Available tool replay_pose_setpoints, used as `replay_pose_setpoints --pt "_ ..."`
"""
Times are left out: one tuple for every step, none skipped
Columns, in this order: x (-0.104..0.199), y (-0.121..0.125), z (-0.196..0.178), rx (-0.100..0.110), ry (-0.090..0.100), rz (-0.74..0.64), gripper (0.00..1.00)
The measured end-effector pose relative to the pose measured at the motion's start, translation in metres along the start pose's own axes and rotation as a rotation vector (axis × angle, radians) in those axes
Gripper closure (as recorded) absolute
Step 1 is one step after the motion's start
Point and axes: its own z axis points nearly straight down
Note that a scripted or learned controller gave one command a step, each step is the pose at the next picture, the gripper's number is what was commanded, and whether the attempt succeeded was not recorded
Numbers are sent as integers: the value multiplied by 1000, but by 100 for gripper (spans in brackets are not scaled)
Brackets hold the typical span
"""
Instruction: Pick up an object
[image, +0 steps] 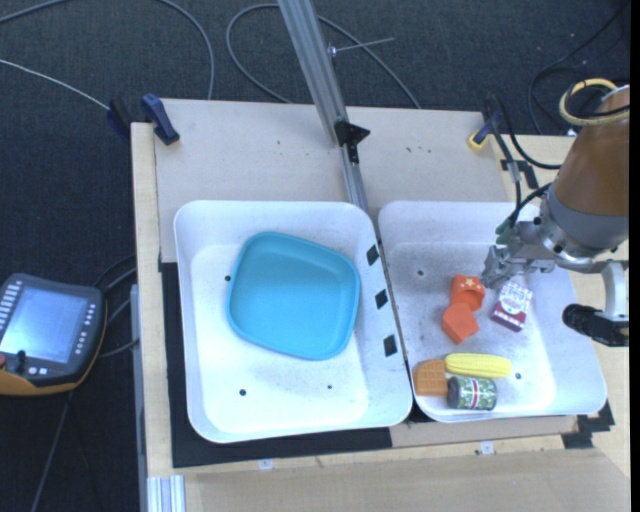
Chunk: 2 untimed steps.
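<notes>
Camera view. Gripper (497, 262) low over the right bin (580, 395), at its upper middle, just above an orange block (466, 291) and beside a small red-and-white packet (511, 305). Finger state not discernible at this slant; nothing seen held.

Candidate objects all in the right bin: a second orange block (460, 324) just below the first, a yellow corn cob (478, 366), a dark can (470, 393) touching it, a tan piece (430, 378) at the bin's near-left corner.

Judged advisable: descend squarely on the nearest orange block, clear of the packet, closing across its narrow faces.

Left bin (200, 330) bearing a blue plate (293, 295). Pale bench (250, 150), blue clamp (160, 118), pendant (45, 330) on dark carpet, cables.
</notes>
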Motion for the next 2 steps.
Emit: replay_pose_setpoints --pt "0 1 -46 1 0 0 100" --pt "46 17 -36 6 2 -4 100"
